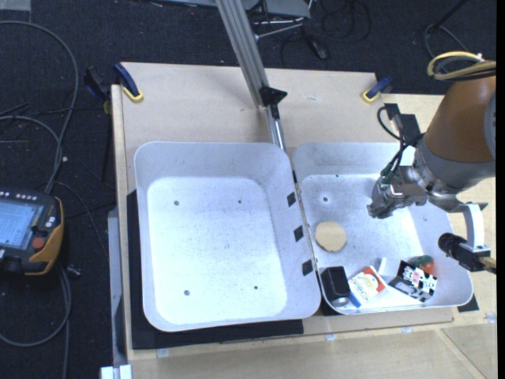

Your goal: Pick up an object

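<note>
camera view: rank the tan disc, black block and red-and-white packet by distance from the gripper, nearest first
1. tan disc, just left of and below the gripper, mid right bin.
2. red-and-white packet, near the bin's front edge.
3. black block, front-left corner; close to the packet's distance, a loose call.

This looks like a robot lab. A big grey and orange robot arm (461, 136) reaches over a wooden surface (197, 101) that holds two white bins (213, 227), side by side. Blue and yellow clamps (126, 81) grip the far corners of the surface. A long metal pole (246, 42) leans up from between the bins. The floor is dark carpet (47, 306) with black cables (39, 133) lying loose on it. A hand controller with a lit screen (24, 231) sits on the floor at the left.
</note>
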Motion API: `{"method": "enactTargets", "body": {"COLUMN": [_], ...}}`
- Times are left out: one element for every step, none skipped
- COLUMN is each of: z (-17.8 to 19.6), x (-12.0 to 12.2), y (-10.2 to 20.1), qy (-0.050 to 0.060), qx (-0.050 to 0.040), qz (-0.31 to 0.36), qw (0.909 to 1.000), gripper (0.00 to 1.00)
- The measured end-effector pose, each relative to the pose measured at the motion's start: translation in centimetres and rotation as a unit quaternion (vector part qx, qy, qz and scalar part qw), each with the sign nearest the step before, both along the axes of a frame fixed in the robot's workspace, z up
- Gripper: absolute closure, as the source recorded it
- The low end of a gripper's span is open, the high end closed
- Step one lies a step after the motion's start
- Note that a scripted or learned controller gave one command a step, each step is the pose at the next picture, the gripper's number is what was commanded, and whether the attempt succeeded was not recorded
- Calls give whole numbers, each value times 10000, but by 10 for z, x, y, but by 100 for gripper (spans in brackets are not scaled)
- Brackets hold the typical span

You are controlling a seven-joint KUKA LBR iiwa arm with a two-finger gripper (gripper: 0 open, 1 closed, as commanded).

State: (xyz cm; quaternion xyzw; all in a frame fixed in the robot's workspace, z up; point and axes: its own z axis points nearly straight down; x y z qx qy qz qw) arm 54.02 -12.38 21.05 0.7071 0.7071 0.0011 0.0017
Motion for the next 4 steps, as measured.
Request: {"method": "enactTargets", "body": {"z": [52,54,53,35], "x": [3,25,47,63], "y": [10,62,113,167], "qy": [-1,19,21,29], "qx": [3,9,9,8], "qz": [7,26,24,20], "qw": [10000,10000,10000,10000], "gripper": [100,100,100,100]}}
